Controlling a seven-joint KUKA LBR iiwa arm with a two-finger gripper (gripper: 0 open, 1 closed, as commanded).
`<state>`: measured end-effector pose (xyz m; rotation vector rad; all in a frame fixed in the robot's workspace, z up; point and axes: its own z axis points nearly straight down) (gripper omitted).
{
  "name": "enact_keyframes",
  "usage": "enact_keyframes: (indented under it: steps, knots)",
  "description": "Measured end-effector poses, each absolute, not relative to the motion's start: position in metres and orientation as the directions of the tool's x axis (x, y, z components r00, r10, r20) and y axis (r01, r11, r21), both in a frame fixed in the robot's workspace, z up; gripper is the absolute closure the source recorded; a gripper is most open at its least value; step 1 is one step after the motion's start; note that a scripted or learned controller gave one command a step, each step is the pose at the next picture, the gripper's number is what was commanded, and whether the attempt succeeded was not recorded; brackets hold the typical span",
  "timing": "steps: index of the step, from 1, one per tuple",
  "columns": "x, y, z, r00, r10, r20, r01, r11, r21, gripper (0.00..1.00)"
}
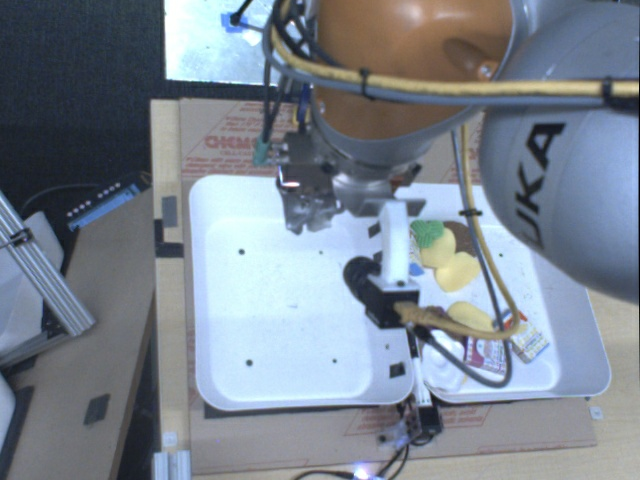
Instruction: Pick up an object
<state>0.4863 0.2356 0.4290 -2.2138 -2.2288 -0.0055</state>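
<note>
Your gripper [305, 206] hangs over the far edge of the left bin [260, 308]; you cannot tell from here whether it is released or clenched. The pickable things crowd the right bin [565, 318]: a green piece [428, 232] towards its far edge, a yellow piece [453, 270] touching it, another yellow piece [470, 315] nearer, and a red-and-white packet [485, 352] by the near edge. Pick one at the cluster's fringe, centre over it, and descend straight.
</note>
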Motion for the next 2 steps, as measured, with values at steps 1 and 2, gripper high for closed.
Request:
enact_keyframes:
  steps: [1,2]
  knots:
    - [0.487,0.234,0.437,-0.006,1.0,0.001,1.0,0.006,0.002,1.0]
    - [0.551,0.233,0.457,0.001,1.0,0.001,1.0,-0.001,0.006,1.0]
